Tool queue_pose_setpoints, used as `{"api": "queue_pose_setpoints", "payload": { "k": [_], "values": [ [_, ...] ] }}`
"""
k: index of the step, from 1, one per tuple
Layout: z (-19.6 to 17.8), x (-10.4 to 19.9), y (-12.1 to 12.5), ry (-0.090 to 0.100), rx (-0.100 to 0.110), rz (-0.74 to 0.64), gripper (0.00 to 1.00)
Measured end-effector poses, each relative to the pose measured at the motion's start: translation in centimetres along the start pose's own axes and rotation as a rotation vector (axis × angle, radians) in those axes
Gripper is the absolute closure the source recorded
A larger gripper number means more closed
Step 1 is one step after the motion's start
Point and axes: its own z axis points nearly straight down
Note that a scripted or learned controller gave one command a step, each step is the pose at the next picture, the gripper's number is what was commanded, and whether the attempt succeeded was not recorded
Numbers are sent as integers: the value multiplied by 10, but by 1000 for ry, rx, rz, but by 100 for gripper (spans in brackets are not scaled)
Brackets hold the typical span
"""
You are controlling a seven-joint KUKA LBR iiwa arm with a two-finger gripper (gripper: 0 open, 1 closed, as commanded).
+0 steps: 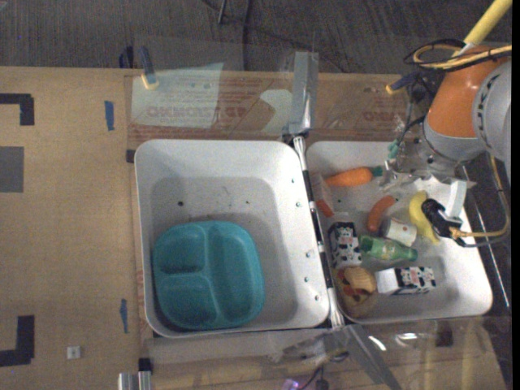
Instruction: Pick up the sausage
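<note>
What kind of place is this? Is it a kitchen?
Probably a robot lab, not a kitchen: a robot arm reaches over two white bins, and toy food like a carrot sits inside.

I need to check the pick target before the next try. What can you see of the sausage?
The sausage is a short, smooth, orange-red piece with rounded ends, plastic-looking, lying tilted on the floor of the right bin. Its upper end sits under the end effector; contact cannot be told. The carrot lies above it, a green bottle below.
</note>
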Motion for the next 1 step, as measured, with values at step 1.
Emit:
{"api": "queue_pose_setpoints", "payload": {
  "k": [1],
  "values": [
    [0,0,0,0,0,0,0]
  ]
}}
